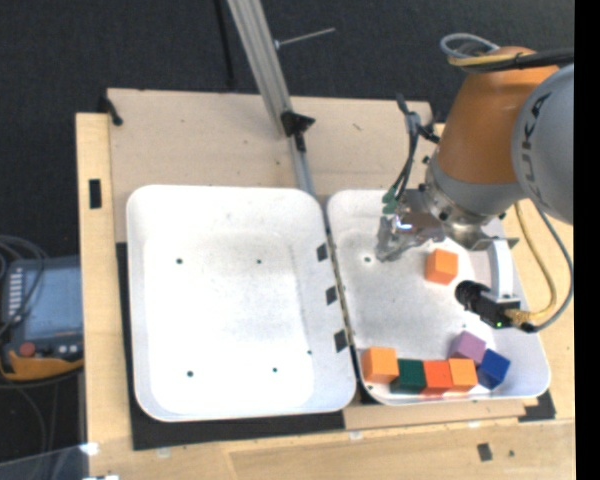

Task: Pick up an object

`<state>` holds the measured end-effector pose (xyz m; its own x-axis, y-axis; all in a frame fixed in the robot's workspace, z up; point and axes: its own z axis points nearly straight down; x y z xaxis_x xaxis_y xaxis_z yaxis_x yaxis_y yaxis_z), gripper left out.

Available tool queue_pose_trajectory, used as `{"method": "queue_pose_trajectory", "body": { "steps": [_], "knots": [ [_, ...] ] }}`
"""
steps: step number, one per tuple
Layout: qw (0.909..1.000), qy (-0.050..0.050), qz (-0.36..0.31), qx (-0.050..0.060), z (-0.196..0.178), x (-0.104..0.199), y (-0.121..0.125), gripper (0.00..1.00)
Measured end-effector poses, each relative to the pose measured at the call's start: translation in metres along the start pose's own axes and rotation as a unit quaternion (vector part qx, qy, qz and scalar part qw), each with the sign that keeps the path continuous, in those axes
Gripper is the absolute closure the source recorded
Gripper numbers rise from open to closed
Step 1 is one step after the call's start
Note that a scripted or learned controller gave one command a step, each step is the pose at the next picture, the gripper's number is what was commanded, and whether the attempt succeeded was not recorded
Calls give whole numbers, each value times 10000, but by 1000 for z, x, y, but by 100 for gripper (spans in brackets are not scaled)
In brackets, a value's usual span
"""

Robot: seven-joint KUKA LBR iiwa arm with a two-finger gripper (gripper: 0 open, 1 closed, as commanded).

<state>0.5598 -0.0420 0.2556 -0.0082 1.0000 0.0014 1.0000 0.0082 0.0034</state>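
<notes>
Bins side by side from my feed: left bin [230, 298], then right bin [365, 298] as my landmark. Gripper [392, 240] hangs over its upper part; can't tell if fingers are open or shut. Lone orange cube [441, 266] sits just right of the gripper, apart. Along the bin's near edge: orange, green, orange, orange, blue blocks, purple block [469, 346] just above.

I see two white bins [230, 298], lightly speckled grey, on a tan surface [230, 128]. Blocks: one orange [441, 266] alone; along the near wall orange [381, 363], dark green [411, 375], red-orange [438, 374], orange [463, 373], blue [493, 367], purple [470, 346].
</notes>
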Motion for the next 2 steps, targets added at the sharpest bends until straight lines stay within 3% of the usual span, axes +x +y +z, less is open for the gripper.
{"method": "queue_pose_trajectory", "body": {
  "steps": [1,2],
  "knots": [
    [10000,-2,6,24,11,56,1,100],
    [10000,6,-1,21,5,108,-13,100]
  ]
}}
